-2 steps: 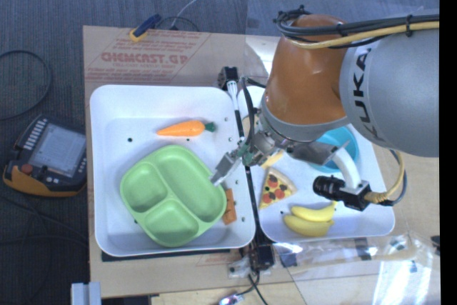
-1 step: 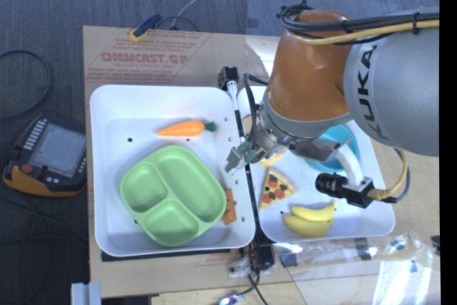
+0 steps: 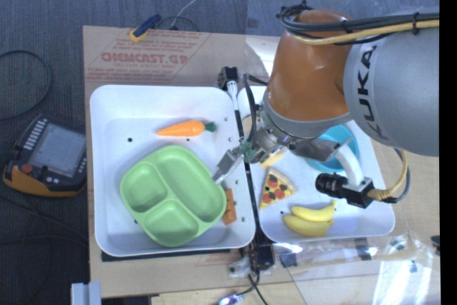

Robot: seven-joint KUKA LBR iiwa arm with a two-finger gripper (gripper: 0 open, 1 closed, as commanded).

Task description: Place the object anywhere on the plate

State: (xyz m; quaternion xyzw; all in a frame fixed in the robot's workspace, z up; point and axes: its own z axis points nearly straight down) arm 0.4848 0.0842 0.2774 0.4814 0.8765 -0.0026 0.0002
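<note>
A green divided plate (image 3: 171, 200) lies in the left bin (image 3: 107, 125), toward its front. My gripper (image 3: 228, 163) hangs over the wall between the two bins, just off the plate's right rim, and I see nothing in it. A small orange piece (image 3: 229, 208) rests against the plate's right edge, below the gripper. An orange carrot (image 3: 183, 128) with a green top lies behind the plate. The arm's large orange and grey wrist covers much of the right bin.
In the right bin (image 3: 378, 225) a pizza slice (image 3: 275, 188) lies near the dividing wall. A yellow banana (image 3: 310, 219) sits at the front, and part of a blue object (image 3: 341, 141) shows under the arm. A handheld pendant (image 3: 48, 157) lies left of the bench.
</note>
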